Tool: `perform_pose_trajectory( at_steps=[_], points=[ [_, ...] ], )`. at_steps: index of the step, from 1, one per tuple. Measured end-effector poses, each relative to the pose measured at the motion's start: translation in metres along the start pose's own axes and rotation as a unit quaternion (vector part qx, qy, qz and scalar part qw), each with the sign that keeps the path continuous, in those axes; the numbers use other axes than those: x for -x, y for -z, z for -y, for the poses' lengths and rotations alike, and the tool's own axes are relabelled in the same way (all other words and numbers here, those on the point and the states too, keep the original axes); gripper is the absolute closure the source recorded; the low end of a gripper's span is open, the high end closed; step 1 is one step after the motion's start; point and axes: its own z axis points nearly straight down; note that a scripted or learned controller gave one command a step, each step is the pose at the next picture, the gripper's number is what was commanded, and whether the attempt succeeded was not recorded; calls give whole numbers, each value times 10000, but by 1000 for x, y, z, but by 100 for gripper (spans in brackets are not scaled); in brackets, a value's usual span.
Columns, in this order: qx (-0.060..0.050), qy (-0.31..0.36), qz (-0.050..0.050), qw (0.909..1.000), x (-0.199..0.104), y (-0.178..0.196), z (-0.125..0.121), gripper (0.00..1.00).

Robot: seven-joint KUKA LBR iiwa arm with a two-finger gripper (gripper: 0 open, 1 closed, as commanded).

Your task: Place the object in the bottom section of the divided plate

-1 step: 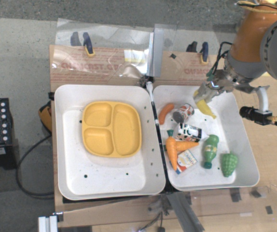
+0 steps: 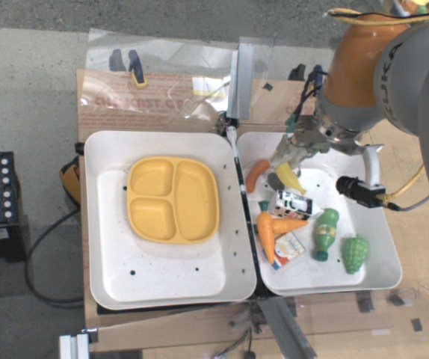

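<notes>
The gripper [image 2: 292, 158] hangs low over the upper left part of the right bin [image 2: 379, 279], and the yellow piece [image 2: 289, 178] lies at its tip, just toward the near edge of the bin. It sits so close that I cannot tell whether the two touch, nor whether the gripper is open, closed or already on the piece. I take this piece for the object, since it is nearest the tool. Its long axis runs at a slant, from upper left to lower right, with a red-orange piece [image 2: 257, 175] just to its left and a black-and-white item [image 2: 293, 200] just below. The plate [image 2: 173, 200] lies in the left bin [image 2: 102, 275], well apart, straight to the left across the wall between the bins. Its bottom section is probably the small compartment [image 2: 155, 221] at the lower left, so the carry must go leftward and slightly nearer the camera.
</notes>
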Motion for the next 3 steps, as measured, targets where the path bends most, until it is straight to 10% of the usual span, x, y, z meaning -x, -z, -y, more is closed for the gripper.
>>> perform_pose_trajectory(
  at_steps=[2,3],
  points=[
    [-9,-346,1,9994,-151,-24,-11,100],
    [-8,-346,1,9994,-151,-23,-11,0]
  ],
)
